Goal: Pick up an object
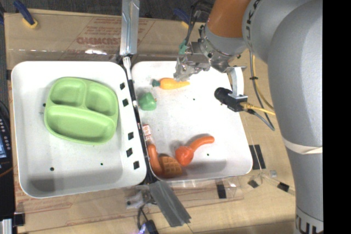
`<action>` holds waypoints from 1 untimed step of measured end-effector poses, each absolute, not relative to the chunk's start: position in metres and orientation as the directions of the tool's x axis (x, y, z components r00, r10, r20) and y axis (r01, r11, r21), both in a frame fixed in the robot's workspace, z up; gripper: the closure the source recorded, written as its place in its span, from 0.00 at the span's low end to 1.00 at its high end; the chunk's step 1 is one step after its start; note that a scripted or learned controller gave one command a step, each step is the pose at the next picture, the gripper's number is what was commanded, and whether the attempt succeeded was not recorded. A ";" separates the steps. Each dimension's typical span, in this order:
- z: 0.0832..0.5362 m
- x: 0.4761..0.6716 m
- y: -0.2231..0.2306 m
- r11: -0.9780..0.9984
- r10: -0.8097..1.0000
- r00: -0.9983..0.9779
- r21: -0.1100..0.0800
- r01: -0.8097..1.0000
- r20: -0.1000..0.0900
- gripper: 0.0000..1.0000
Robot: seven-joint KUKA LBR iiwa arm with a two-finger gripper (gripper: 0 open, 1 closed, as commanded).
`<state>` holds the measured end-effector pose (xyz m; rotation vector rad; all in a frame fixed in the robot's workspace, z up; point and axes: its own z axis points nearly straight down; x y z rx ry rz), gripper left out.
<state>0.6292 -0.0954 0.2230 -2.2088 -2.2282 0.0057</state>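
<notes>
Left bin (pixel 22 118): green divided tray (pixel 82 109).
Right bin (pixel 230 118): toy carrot (pixel 173 84), green piece (pixel 147 101), orange-red items (pixel 184 153).
Gripper (pixel 184 71): over carrot; grasp state cannot be told.

One fixed camera overlooks both bins (pixel 33 71) obliquely.

Two white bins (pixel 71 183) are seen on a brown cardboard-coloured table (pixel 66 30) printed with faded red lettering. A light green divided tray (pixel 82 109) is shown in the left bin. In the right bin (pixel 230 134), a yellow-orange carrot-like piece (pixel 174 84) with a green tip, a small green block (pixel 147 101), a red-orange curved piece (pixel 193 148) and an orange-brown waffle-patterned piece (pixel 169 167) are seen. The arm (pixel 290 35) is grey, with an orange band (pixel 233 5). Blue clips (pixel 24 12) are noted at the table's edge.
</notes>
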 end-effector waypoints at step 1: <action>0.090 0.653 -0.119 -0.069 0.998 0.069 -0.008 0.998 -0.001 0.00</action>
